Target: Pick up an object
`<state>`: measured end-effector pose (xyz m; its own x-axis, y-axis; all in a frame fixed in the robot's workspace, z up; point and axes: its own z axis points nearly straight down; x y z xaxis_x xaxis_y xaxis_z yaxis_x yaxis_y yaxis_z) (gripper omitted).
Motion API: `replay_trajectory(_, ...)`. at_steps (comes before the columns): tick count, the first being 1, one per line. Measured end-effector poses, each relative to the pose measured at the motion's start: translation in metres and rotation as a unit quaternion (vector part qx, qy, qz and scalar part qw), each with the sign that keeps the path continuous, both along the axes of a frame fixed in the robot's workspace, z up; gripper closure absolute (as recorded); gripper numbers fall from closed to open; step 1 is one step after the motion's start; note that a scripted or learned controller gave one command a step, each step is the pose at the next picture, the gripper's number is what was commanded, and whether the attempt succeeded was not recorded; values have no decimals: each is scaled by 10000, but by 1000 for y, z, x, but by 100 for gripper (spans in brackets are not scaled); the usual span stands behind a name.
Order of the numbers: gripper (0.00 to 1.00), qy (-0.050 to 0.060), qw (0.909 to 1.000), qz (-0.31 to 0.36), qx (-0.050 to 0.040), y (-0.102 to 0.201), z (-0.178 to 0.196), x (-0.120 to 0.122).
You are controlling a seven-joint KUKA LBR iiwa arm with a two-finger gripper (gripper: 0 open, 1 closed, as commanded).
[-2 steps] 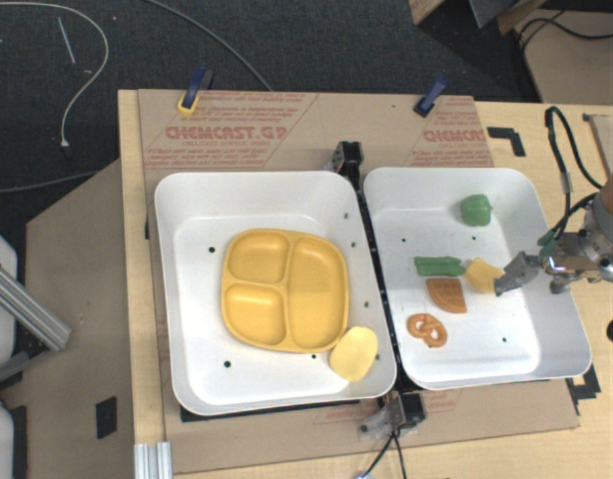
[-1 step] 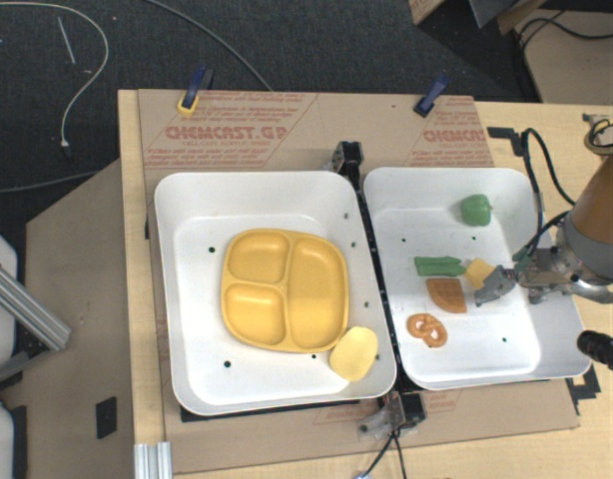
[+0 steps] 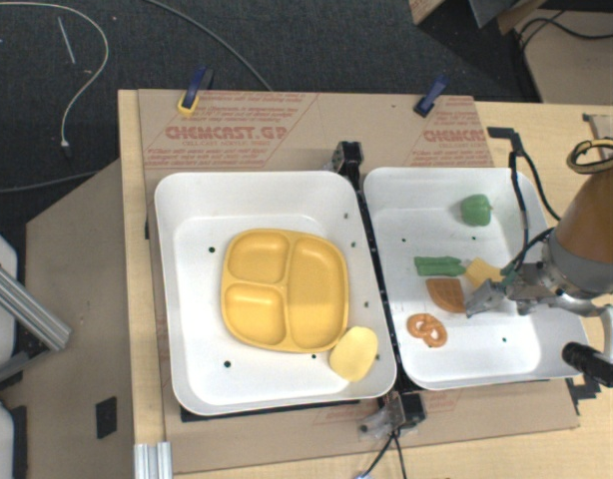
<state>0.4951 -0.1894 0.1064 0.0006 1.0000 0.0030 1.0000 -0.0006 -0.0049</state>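
The claw [image 3: 483, 300] sits low in the right bin [image 3: 506, 362] with its two fingers a little apart and nothing between them, and the brown chip-shaped toy [image 3: 447, 293] lies just beside its tips, on the side away from the arm.

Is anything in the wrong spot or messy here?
One thing looks odd: the pale yellow round piece sits off the divided yellow plate, leaning against its lower right corner in the left bin. The small food toys in the right bin lie scattered, nothing broken.
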Motion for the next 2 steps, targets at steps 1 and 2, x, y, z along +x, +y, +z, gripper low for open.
replay_trajectory(1,100,-25,10000,0,-5,0,13,1)
replay_trajectory(2,100,-42,10000,7,-20,2,56,3)
